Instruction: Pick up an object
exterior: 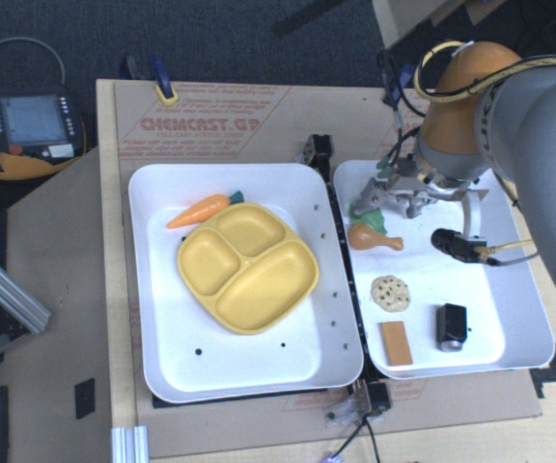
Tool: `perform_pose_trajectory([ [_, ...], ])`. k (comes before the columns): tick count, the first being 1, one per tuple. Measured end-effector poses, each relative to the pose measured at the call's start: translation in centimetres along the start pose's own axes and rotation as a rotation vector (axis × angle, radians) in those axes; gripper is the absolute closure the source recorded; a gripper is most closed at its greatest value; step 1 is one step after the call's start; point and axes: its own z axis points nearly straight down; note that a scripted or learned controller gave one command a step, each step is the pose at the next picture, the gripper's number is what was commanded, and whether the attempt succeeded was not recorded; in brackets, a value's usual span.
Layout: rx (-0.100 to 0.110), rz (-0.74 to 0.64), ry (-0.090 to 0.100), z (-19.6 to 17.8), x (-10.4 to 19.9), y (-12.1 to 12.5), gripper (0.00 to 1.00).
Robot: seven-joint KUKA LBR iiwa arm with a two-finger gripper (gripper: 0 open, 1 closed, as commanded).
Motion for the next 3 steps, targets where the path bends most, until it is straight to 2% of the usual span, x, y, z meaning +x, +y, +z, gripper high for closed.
perform_pose_trajectory([
  [1, -0.008, -0.001, 0.000, -1.4, 0.1, 0.2, 1.00],
  [3, -0.008, -0.001, -0.002, -10.2, -0.3, 0.9, 1.00],
])
